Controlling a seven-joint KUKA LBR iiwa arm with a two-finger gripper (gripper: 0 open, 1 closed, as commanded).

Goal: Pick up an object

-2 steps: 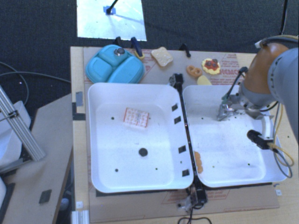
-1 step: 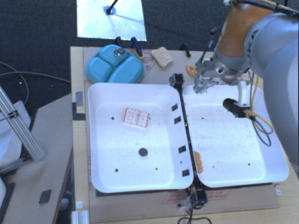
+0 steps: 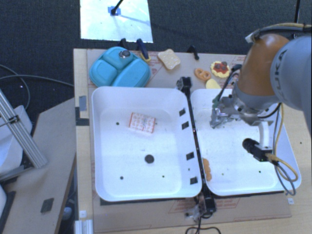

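My gripper (image 3: 218,119) hangs over the upper left part of the right bin (image 3: 243,182), below the arm's orange band. Nothing shows in its grasp from this angle. A small orange piece (image 3: 207,169) lies against that bin's left wall, well below the gripper. In the left bin (image 3: 112,179) a red-and-white checked square (image 3: 142,123) lies near the middle, with a small dark round piece (image 3: 149,158) below it.
Behind the bins lie a blue divided plate (image 3: 119,67), a toast slice (image 3: 169,59), a pretzel (image 3: 202,74), a red-topped round toy (image 3: 220,68) and a yellow piece (image 3: 212,84). A black divider (image 3: 191,130) runs between the bins. Cables (image 3: 280,162) trail from the wrist at right.
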